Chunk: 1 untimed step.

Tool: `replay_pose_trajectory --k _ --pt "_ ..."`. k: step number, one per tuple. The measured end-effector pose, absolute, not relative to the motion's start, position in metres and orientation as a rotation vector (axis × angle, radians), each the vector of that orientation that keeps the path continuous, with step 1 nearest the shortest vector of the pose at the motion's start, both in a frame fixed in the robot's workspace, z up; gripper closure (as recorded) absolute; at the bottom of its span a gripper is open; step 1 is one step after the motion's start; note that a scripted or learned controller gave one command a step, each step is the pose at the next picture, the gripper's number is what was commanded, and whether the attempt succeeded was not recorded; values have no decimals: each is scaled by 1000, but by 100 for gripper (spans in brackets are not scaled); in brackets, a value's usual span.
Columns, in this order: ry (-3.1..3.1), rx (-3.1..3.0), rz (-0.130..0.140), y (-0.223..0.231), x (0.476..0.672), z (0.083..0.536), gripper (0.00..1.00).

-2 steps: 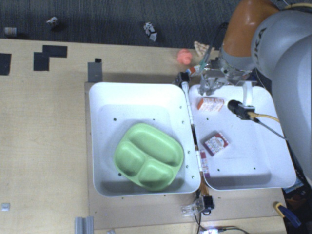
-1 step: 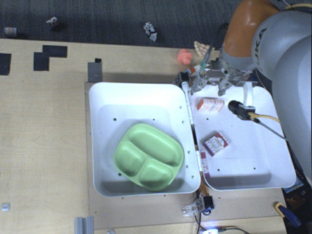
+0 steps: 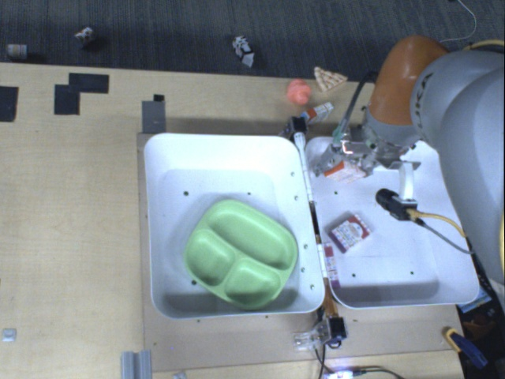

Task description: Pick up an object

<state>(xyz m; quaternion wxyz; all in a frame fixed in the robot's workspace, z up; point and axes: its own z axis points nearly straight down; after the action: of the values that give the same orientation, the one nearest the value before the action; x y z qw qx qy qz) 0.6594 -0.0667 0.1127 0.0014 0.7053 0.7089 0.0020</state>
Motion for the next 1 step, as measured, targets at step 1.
replay_pose_trajectory --k 1 --pt "2227 2209 10 -66 660 124 100"
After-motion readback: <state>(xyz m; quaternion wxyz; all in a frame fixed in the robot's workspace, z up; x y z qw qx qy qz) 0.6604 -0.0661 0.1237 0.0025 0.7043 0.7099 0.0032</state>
